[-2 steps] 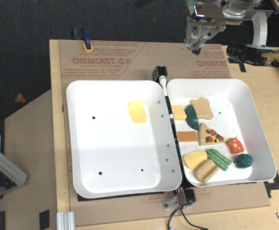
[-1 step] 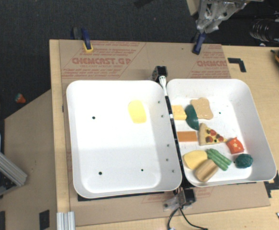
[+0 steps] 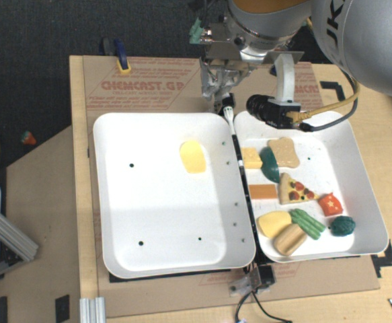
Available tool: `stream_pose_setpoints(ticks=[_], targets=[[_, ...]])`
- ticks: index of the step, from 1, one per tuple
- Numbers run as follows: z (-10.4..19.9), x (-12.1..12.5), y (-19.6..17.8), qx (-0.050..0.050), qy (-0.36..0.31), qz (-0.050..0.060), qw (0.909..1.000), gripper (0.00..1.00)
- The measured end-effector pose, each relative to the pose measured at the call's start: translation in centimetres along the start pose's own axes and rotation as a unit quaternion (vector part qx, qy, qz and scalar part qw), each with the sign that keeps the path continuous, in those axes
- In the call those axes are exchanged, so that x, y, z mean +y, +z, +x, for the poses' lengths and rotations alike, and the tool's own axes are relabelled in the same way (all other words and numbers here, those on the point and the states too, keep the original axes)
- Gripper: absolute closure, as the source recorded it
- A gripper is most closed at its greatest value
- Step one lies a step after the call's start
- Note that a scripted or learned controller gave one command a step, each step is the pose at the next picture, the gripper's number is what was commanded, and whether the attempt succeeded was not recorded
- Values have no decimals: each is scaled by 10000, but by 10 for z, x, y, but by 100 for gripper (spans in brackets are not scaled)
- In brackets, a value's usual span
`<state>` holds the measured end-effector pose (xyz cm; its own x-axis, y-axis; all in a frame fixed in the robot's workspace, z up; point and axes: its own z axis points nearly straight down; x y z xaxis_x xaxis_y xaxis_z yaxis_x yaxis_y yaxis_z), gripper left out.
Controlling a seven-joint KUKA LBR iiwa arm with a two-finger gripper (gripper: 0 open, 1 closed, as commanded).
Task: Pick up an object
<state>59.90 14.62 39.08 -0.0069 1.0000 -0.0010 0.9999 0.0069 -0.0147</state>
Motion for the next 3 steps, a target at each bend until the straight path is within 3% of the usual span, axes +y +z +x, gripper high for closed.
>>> stream_pose_setpoints(ticks=[1,2,3], targets=[[22,-25,-151,39,10,-167,9999,100],[43,-77,-5,-17,15,18,10000,100],[59,-91,-153,47,12,-162,9999,100]])
